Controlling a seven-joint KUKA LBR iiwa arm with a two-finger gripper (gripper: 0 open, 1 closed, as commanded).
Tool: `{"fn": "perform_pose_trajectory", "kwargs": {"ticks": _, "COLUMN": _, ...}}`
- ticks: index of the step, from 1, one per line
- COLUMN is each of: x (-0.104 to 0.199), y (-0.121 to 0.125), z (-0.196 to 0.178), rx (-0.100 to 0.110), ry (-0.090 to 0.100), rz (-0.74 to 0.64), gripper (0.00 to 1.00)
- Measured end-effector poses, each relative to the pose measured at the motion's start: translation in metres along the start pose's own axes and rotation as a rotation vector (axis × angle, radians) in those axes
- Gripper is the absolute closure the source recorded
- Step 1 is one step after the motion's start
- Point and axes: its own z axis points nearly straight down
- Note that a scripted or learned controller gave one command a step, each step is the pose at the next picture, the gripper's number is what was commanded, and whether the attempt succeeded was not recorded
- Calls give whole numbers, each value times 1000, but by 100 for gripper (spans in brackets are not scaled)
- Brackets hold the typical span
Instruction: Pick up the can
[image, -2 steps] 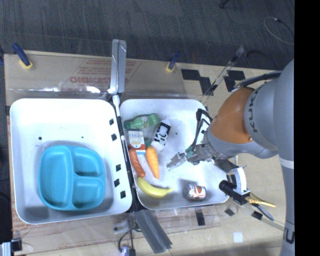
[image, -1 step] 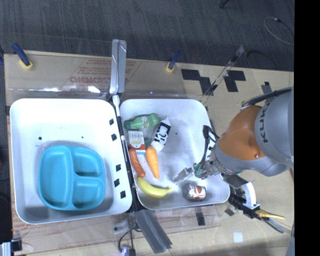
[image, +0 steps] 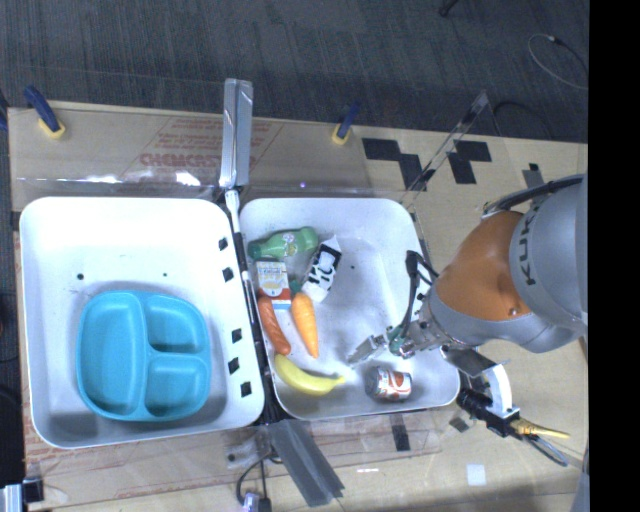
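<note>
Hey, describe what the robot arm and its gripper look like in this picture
The arm is bulky and rounded, with a smooth grey shell and a broad orange band above the wrist. White lettering runs along the grey part. A thin dark cable loops out beside the wrist. The gripper is small, metallic grey with a greenish spot, far slimmer than the arm itself.

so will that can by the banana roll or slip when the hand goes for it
The can seems to lie on its side, so a nudge would likely roll it. Its rounded, shiny metal looks slippery for a pinch. It looks slightly dented, so probably light and thin-walled. The hand sits just above it.
</note>
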Motion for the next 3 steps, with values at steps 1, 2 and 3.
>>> {"fn": "perform_pose_trajectory", "kwargs": {"ticks": 1, "x": 0, "y": 0, "z": 0, "rx": 0, "ry": 0, "rz": 0, "gripper": 0}}
{"fn": "perform_pose_trajectory", "kwargs": {"ticks": 2, "x": 0, "y": 0, "z": 0, "rx": 0, "ry": 0, "rz": 0, "gripper": 0}}
{"fn": "perform_pose_trajectory", "kwargs": {"ticks": 3, "x": 0, "y": 0, "z": 0, "rx": 0, "ry": 0, "rz": 0, "gripper": 0}}
